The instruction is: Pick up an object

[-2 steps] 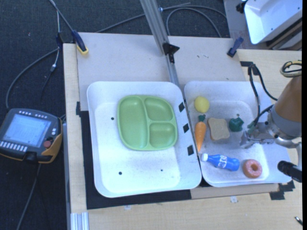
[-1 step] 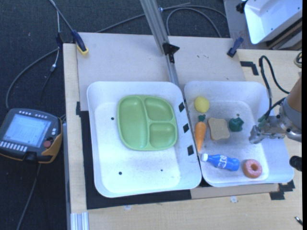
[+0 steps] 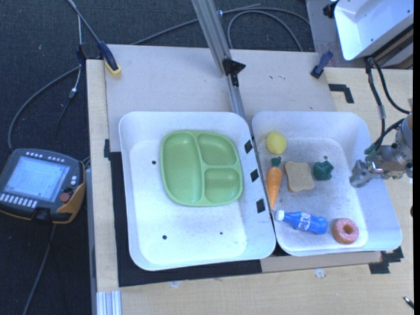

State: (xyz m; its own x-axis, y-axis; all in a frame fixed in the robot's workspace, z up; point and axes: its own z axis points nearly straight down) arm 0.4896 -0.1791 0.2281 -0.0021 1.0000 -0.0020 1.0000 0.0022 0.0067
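Toys for picking lie in the right bin (image 3: 367,136), six of them: a lemon (image 3: 276,142) at its 11 o'clock, a carrot (image 3: 273,184) below that along the left wall, a slice of bread (image 3: 300,176) near the middle, a small dark green piece (image 3: 322,170) just at the bread's 3 o'clock, a blue bottle (image 3: 303,221) at 6 o'clock and a pink doughnut (image 3: 345,230) at 5 o'clock.

All look like light, hard plastic play food, stiff and rather slick, so none should crush. The bottle seems the easiest hold: take it across the narrow body, midway along. The carrot would suit the same way (its taper may let it slide). The lemon, being round, could squirt out; the flat bread offers little edge.

The tool (image 3: 367,170) hangs over the bin's right wall at 3 o'clock, nothing between its fingers; at this size I cannot tell whether they are spread or closed.

The left bin (image 3: 141,241) holds a green divided plate (image 3: 201,167).
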